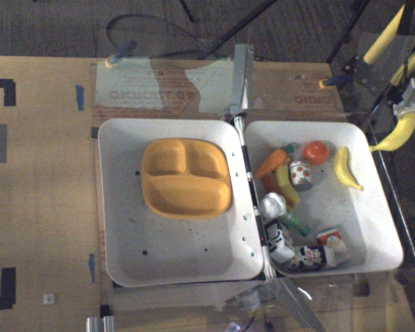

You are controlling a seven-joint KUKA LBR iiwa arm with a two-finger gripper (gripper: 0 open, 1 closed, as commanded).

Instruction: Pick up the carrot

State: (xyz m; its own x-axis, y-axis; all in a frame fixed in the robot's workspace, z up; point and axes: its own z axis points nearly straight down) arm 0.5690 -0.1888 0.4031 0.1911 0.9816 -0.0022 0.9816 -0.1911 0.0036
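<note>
We see the carrot (272, 162) lying at the far left of the right bin (373, 206), so we must pick it up, and we cannot tell the gripper's state.

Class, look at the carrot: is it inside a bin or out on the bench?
Inside. The carrot lies in the right bin, near its left wall, beside other toy foods.

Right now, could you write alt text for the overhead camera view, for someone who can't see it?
A carrot lies at the near-left of the right white bin, among a banana, a tomato and small packages. The left white bin holds an orange divided plate.
</note>
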